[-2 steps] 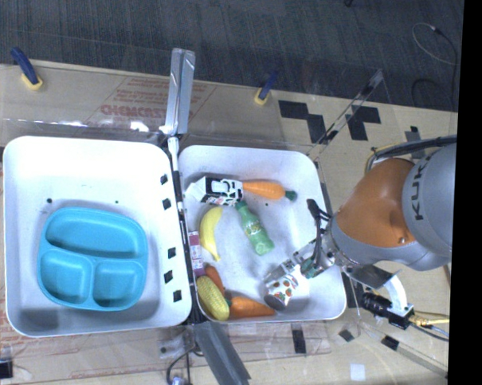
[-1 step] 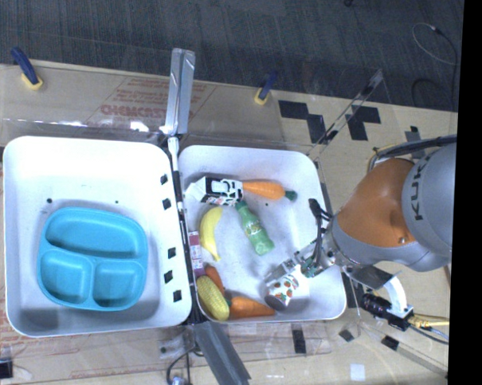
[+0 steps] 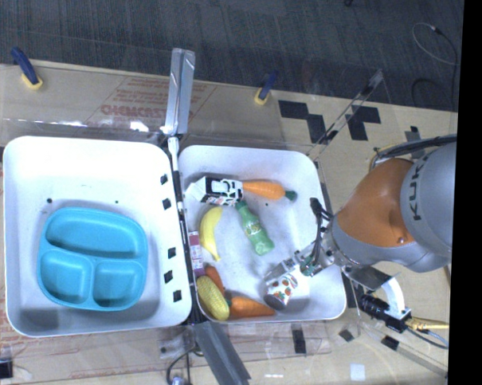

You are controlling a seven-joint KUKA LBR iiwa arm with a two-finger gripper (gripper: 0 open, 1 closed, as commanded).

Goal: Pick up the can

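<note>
Patterned can (image 3: 285, 288) — top hidden under tool (image 3: 306, 265)

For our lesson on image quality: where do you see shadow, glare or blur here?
Camera view: the blue tray casts a soft shadow on the left bin; the can by the gripper looks slightly blurred; clear panels above the bins show faint reflections.

Blue tray (image 3: 93, 258) in a white bin (image 3: 27, 162); yellow banana (image 3: 211, 230), green bottle (image 3: 254, 226), orange carrot (image 3: 263, 189); white can (image 3: 284, 289) with red-and-green spots touches the claw (image 3: 304, 265).
</note>
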